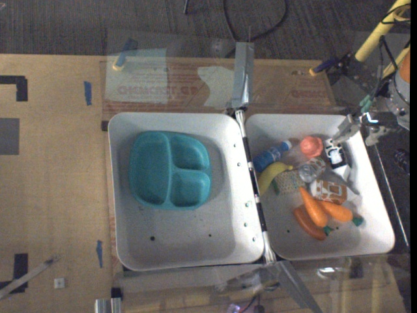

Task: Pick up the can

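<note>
While fingers (339, 147) hover at the right bin's (384, 230) far edge, approach step.
Finger state: cannot tell. Can (329, 190) lies just below them; next move: descend onto it.

Teal divided plastic tray (171, 169): smooth, matt | white plastic bins (176, 246): slight sheen | tan wooden counter (52, 175): matt, flat

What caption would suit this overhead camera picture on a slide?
Robot pincer poised over the right bin of cluttered items including a can; teal divided plate in the left bin.
</note>
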Controlling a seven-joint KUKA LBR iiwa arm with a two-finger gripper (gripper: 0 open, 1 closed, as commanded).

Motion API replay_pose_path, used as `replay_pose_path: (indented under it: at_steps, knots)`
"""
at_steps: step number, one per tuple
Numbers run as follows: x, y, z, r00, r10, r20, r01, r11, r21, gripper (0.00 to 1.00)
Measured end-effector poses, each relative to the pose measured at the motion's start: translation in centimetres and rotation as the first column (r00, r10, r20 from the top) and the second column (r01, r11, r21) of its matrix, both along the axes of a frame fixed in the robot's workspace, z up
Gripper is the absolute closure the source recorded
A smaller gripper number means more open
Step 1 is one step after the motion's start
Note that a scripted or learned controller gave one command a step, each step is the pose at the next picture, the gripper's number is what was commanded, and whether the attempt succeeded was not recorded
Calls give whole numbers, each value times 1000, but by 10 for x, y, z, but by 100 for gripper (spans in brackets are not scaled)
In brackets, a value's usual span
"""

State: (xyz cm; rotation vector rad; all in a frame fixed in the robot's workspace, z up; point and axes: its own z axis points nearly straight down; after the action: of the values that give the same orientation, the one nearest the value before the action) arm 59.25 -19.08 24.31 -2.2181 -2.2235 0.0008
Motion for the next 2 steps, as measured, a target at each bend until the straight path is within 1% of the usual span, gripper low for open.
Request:
replay_pose_path:
  at_steps: [1, 2]
  knots:
    - [62, 8, -117, 996, -90, 31, 90, 996, -1, 0]
    - [53, -7, -134, 980, -192, 46, 193, 981, 3, 0]
